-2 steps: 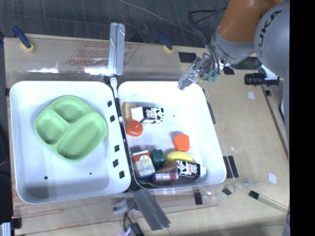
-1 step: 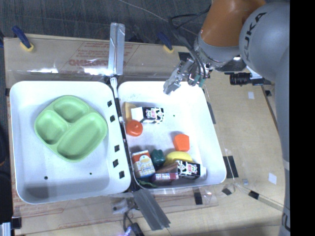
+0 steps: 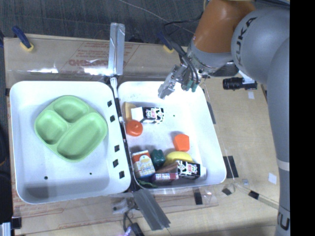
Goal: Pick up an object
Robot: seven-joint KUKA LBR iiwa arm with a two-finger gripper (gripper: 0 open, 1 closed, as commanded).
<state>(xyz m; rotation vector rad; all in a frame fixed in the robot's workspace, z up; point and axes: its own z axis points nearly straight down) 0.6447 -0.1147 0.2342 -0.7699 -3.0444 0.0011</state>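
Above the right bin's (image 3: 209, 132) far edge hangs the gripper (image 3: 168, 88). Jaws' state cannot be told. Milk carton (image 3: 152, 114) lies below it.

A green divided plate (image 3: 71, 127) lies in a white bin (image 3: 29, 181); cow-patterned cartons (image 3: 152, 114) neighbour an orange block (image 3: 181, 142).

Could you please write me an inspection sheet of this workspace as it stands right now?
Surface: bench bearing left bin and right bin, side by side.
Job's things: in right bin, cow-print carton, orange ball, orange block, banana, red-labelled can, dark green item, second cow-print carton.
Clutter: green divided plate in left bin.
Gripper: gripper above right bin's far edge, holding nothing.
Cables: thin cable behind bins; black cables at wrist.
Surroundings: blue clamp.
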